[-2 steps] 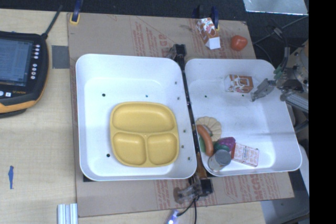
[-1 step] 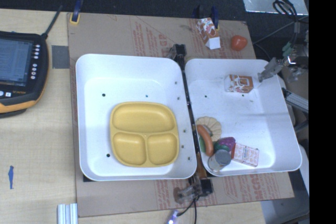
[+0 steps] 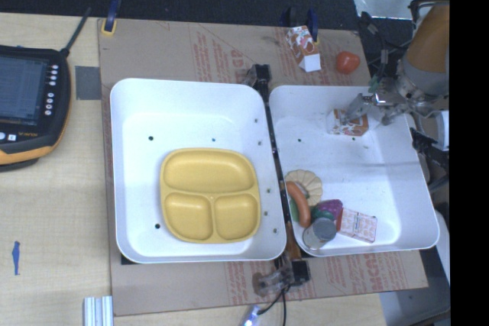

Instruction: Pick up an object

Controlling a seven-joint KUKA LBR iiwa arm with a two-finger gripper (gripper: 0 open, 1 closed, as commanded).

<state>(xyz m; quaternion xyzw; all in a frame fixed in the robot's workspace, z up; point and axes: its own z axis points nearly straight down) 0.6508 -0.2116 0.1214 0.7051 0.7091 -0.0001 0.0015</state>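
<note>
**Desk:** What am I looking at, upper right of the frame?

**Operator:** I am watching the arm [image 3: 428, 50] reaching in from the right edge, its gripper [image 3: 359, 109] hanging over the upper part of the right bin [image 3: 397, 164]. A small red-and-white packet [image 3: 350, 123] is sitting directly under the fingertips. I cannot tell whether the jaws are open, closed or gripping it; the metal parts are blurring together with the packet at this angle.

**Desk:** And the rest of that bin?

**Operator:** I am seeing a cluster lying in its lower left corner: a tan scalloped piece [image 3: 303, 183], an orange sausage-shaped toy [image 3: 299, 203], a magenta-and-green item [image 3: 330, 208], a grey can [image 3: 318, 234] and a flat red-patterned packet [image 3: 357, 225], all touching or just beside each other.

**Desk:** The left bin?

**Operator:** The left bin [image 3: 137, 118] is holding a yellow three-compartment tray [image 3: 210, 195], lying flat toward its lower middle.

**Desk:** Anything outside the bins?

**Operator:** A small carton [image 3: 304, 46] and a red ball [image 3: 348, 62] are resting on the cardboard [image 3: 191, 50] above the right bin, and a control pendant [image 3: 30, 103] is lying at the left edge of the frame.
</note>
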